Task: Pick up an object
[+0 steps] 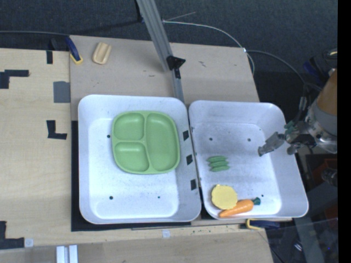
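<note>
Two shallow white bins sit side by side on the tabletop (131, 70). The left bin (90, 158) carries a green divided plate (146, 142), lying flat toward the bin's far half and nearer its right wall than its left.

The right bin (285, 190) carries three small things. A green ridged piece (218, 163) lies near the bin's left wall, about midway along it. A yellow round piece (224, 196) lies close to the near edge, left of centre. A toy carrot (238, 207), orange with a green tip, lies just beside the yellow piece and against the near wall, its green end pointing right.

The arm (328, 106) reaches in over the right rim of the right bin. Its end effector (272, 143) sits over the right side of that bin, toward the far half, well apart from all three small things. Nothing shows between its fingers, and whether they are spread or closed cannot be told from this view.

On the bare tabletop beyond the left bin, near the far edge, lies a small tan block (101, 53), with a blue and yellow clip (74, 50) just beside it to the left.
</note>
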{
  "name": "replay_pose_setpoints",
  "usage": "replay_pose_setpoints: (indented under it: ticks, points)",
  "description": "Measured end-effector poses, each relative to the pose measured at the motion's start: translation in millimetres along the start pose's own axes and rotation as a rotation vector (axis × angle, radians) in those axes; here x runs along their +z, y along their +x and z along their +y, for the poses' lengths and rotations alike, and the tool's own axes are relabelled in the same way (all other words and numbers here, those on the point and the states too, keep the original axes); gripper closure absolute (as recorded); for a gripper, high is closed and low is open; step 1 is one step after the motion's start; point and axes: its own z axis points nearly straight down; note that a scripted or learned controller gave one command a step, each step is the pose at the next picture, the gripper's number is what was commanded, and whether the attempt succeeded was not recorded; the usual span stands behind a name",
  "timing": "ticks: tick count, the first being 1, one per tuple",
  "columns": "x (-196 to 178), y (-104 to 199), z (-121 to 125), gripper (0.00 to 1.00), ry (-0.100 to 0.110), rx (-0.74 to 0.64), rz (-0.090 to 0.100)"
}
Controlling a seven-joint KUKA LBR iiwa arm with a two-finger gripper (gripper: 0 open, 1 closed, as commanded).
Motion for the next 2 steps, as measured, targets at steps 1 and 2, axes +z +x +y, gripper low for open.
replay_pose_setpoints:
  ticks: [1,2]
  points:
    - [0,0,0,0.0,0.0,0.0,0.0]
    - [51,-4,-10,0.0,0.006,0.002,0.0]
